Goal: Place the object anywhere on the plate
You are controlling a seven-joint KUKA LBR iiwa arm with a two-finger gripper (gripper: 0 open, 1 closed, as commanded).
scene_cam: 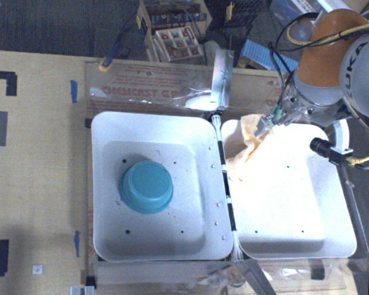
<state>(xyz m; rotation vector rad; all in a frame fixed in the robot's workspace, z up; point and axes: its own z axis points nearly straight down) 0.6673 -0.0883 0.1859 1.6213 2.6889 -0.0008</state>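
From my feed I see two shallow white plastic bins side by side on a pale wooden bench (34, 185). The left bin (105, 139) fills the centre-left of the frame and holds a round teal plate (147, 185), lying just left of that bin's middle; it looks more like an upturned dish than a flat plate. A few dark specks dot the bin floor around it.

The right bin (309, 243) is badly washed out by glare, so I can read little of its floor. At its upper left corner, against the divider between the bins, a pale cream and orange cloth-like object (242, 156) hangs or drapes from the upper corner down toward the bin floor. It is well apart from the plate, in the other bin.

The grey arm with its orange band (329, 34) comes in from the upper right. Its gripper (273, 121) sits right at the top edge of the soft object, touching it, and the fingers appear pinched on that top edge, though glare blurs the detail.

Beyond the bins, along the top of the frame, I see a sheet of clear plastic wrap (150, 92) on the bench, a small wooden rack (175, 29), cables and dark carpet. Black tape marks (6, 82) sit on the bench at far left.
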